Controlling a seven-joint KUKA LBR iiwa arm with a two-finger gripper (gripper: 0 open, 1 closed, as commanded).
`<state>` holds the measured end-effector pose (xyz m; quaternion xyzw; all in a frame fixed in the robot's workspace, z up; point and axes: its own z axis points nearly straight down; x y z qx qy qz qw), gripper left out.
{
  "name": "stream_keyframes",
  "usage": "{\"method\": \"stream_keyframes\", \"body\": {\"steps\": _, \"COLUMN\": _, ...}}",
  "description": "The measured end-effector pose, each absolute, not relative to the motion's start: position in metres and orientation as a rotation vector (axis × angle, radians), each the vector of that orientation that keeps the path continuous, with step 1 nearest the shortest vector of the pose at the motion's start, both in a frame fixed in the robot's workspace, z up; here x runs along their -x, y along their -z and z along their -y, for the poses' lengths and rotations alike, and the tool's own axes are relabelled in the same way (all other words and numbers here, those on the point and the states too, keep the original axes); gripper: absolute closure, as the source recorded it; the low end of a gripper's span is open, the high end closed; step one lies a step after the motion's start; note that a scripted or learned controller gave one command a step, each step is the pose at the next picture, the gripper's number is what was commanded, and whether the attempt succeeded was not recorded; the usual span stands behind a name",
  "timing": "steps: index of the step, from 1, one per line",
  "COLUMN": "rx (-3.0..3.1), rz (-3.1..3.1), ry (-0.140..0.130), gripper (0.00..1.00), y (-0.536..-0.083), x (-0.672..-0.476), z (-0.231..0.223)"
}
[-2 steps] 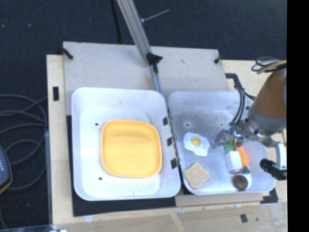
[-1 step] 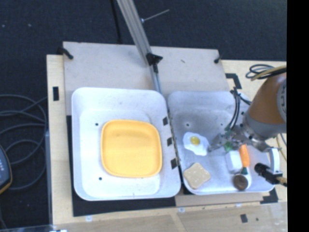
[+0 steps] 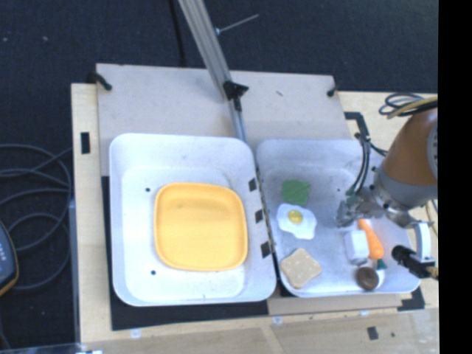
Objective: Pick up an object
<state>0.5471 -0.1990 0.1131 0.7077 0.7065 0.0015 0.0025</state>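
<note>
— How many things lie in the right bin [image 3: 324, 153]?
— Six, one each: brown piece [image 3: 366, 277], toast [image 3: 299, 267], white block [image 3: 355, 246], carrot [image 3: 371, 239], fried egg [image 3: 296, 221], green piece [image 3: 296, 192]. One yellow plate [image 3: 200, 226] left.
— The tool [image 3: 352, 211]?
— Over the right bin; grip unclear. No legible writing.

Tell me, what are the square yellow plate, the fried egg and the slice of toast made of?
The square yellow plate looks like smooth matte plastic: one even colour, rounded moulded rim. The fried egg seems a plastic or rubber toy: flat white with a tidy yellow yolk. The slice of toast is probably a toy too, tan and dull; foam or plastic, hard to tell.
</note>
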Motion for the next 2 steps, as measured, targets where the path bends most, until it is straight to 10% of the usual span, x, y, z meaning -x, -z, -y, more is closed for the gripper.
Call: {"method": "stream_keyframes", "body": {"steps": 2, "rx": -2.219, "rz": -2.218, "ry": -0.004, "gripper": 1.00, "y": -0.205, "x": -0.549, "z": 0.203}}
